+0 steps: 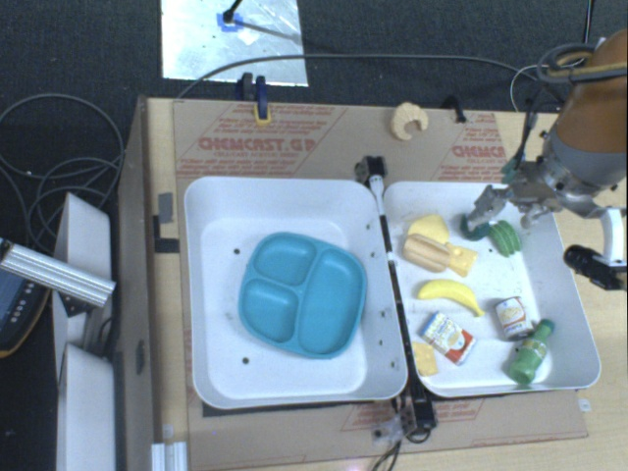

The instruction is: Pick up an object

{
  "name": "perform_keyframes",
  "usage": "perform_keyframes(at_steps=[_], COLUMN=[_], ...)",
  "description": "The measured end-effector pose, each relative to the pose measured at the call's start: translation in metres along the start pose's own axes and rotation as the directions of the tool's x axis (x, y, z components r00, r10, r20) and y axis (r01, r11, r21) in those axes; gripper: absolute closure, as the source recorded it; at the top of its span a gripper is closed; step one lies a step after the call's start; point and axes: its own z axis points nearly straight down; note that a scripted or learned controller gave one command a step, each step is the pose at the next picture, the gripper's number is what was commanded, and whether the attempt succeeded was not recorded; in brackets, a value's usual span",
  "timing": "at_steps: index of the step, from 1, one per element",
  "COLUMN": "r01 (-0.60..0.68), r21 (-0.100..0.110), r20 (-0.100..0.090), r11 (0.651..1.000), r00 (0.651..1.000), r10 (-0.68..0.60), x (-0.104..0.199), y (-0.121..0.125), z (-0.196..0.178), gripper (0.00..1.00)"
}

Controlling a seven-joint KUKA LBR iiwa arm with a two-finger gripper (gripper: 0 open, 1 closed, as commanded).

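Bins sit side by side on a cardboard-covered bench (294,140). The left bin (211,263) bears a blue divided plate (301,293) lying flat near its middle. The right bin (569,312) carries the small items: a pale yellow block-shaped toy (437,251) toward its far left, a banana (450,293) just nearer than that, a small red and white carton (448,337) nearer still, a yellow piece (424,359) at the near left corner, a small can (510,317) to the right of the banana, and a green bottle (529,353) lying tilted near the right near corner. A green ridged object (504,236) rests at the far side of this bin.

The arm reaches in from the right, and its gripper (496,214) hangs over the far part of the right bin, just beside the green ridged object; one finger (483,210) shows to its left. Whether the pincer is apart or together cannot be told, nor whether it touches the object. A beige curled item (409,121) lies on the cardboard beyond the bins.
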Motion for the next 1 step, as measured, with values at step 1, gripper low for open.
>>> perform_keyframes(at_steps=[1], r01=[-0.002], r21=[0.003], r20=[0.000], r11=[1.000], r00=[1.000], r10=[0.002], x=[0.0129], y=[-0.0182], z=[0.0817], gripper=[0.00])
